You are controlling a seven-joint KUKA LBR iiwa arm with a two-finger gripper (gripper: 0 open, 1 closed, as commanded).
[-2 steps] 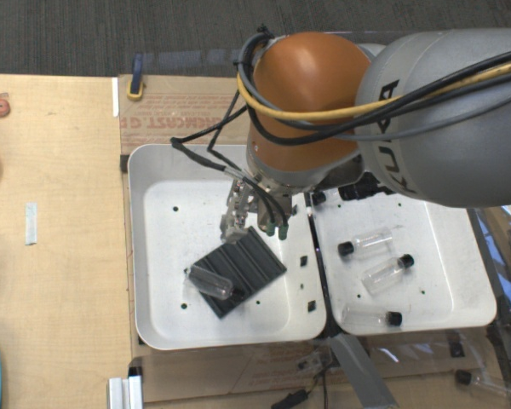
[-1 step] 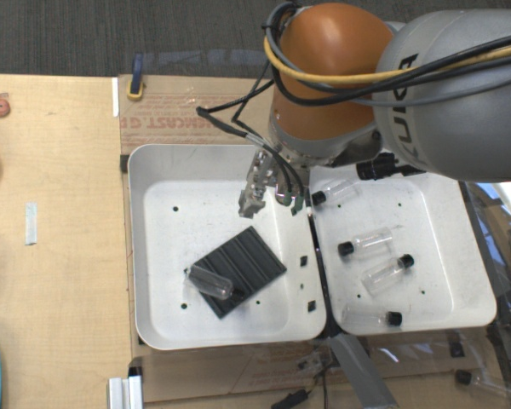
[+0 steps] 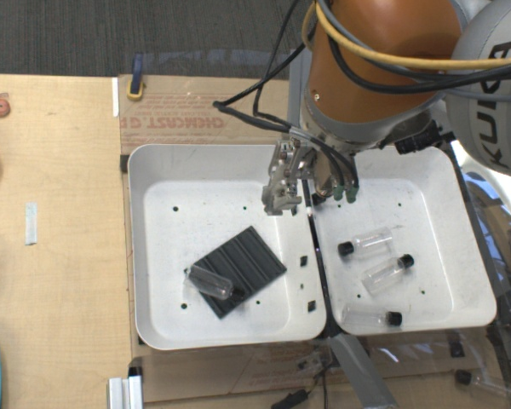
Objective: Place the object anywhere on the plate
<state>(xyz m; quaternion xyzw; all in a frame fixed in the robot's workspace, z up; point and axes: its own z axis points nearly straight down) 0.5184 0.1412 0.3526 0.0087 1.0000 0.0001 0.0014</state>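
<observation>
Tool (image 3: 283, 196) above left bin (image 3: 153, 228), vial (image 3: 211, 281) lying on dark plate (image 3: 243, 267)

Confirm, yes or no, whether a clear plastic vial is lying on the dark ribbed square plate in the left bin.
Yes, one clear plastic vial rests on the dark ribbed square plate near its lower-left edge, in the left bin.

2 white bins (image 3: 153, 254), 1 dark ridged plate (image 3: 247, 262) in left bin, 1 vial (image 3: 211, 282) on plate, 3 clear vials (image 3: 368, 244) in bin right of plate

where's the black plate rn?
In the camera view, the black ribbed plate lies tilted in the left bin, toward its front, with a clear vial resting on its near-left corner.
</observation>
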